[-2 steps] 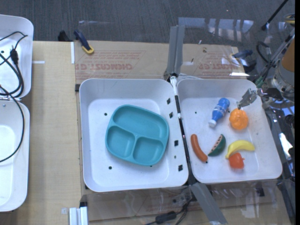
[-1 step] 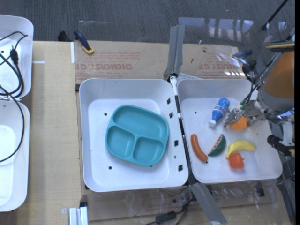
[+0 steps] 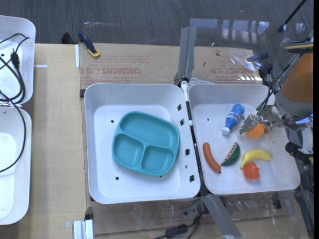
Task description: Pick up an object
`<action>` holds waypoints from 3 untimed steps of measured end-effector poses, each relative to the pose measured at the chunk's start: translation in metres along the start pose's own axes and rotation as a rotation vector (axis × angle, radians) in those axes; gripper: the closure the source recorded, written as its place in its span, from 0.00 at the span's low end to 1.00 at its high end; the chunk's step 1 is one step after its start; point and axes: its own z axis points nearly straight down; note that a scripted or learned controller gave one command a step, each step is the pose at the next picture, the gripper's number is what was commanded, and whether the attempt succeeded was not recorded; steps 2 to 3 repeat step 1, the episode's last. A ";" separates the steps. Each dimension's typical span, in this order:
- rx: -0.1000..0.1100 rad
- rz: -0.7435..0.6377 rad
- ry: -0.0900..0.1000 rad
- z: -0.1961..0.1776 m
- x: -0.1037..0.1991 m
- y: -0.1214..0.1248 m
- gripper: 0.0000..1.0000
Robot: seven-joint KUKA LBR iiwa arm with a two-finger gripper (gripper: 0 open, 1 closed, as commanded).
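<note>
1. Worktop [image 3: 55,133] is carrying left bin [image 3: 94,148] and right bin [image 3: 279,183]; tray [image 3: 145,143] is lying flat mid left bin.
2. Arm [image 3: 299,78] is reaching in from the right, jaws [image 3: 251,126] sitting low on orange [image 3: 257,131]; can't tell how wide or whether gripping.
3. Bottle [image 3: 233,117] is lying just left of jaws: risking a bump or a double catch.
4. Banana [image 3: 255,156], melon slice [image 3: 231,154], sausage [image 3: 211,157], tomato [image 3: 251,171] are clustering near front; round orange likely slipping out.
5. Open floor is showing at back left of the right bin; rims are near.
</note>
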 end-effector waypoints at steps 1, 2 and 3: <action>-0.001 0.006 -0.014 -0.093 0.067 0.019 1.00; -0.001 0.006 -0.014 -0.093 0.067 0.019 1.00; -0.001 0.006 -0.014 -0.093 0.067 0.019 1.00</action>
